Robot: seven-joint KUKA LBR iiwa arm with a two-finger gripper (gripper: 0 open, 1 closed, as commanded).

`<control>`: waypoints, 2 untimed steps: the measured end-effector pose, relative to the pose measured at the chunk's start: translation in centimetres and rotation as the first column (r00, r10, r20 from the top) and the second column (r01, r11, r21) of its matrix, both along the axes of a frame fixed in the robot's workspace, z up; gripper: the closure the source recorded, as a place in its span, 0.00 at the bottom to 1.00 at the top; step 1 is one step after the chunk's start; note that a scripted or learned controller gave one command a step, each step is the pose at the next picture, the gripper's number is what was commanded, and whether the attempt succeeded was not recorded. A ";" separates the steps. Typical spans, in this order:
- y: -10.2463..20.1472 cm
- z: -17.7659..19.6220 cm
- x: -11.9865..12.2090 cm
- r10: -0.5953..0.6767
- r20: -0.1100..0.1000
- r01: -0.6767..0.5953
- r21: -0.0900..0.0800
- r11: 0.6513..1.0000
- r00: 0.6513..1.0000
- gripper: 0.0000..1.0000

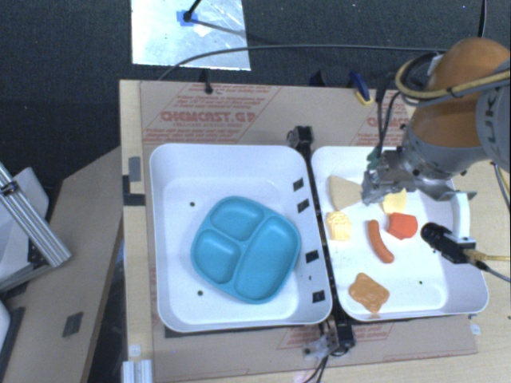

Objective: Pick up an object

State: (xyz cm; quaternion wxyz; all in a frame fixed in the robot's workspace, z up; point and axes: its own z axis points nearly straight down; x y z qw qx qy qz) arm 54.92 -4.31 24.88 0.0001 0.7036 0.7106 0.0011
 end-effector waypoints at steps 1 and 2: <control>5.2 -1.6 0.0 0.000 -0.002 0.000 0.000 1.000 1.000 1.00; 11.0 -1.9 0.7 0.001 0.001 -0.001 0.001 1.000 1.000 1.00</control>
